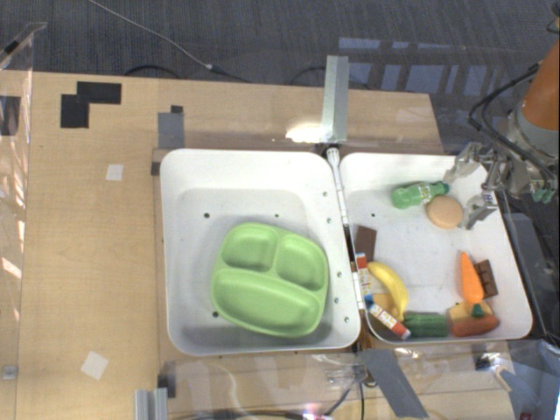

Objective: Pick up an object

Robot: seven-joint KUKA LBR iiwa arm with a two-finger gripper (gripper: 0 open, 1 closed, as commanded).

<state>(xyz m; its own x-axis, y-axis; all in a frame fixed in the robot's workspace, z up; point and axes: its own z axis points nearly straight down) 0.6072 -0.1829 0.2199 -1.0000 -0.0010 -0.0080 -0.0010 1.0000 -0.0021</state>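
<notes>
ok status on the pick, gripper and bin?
Gripper open, above right bin's far right corner, holding nothing. Nearest items: tan round piece, green bottle. Bin wall close beside the fingers.

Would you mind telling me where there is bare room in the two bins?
Free: the right white bin floor's middle, between tan round piece, yellow banana and orange carrot; the left white bin around the green divided plate. Crowded: the right bin's front edge.
</notes>
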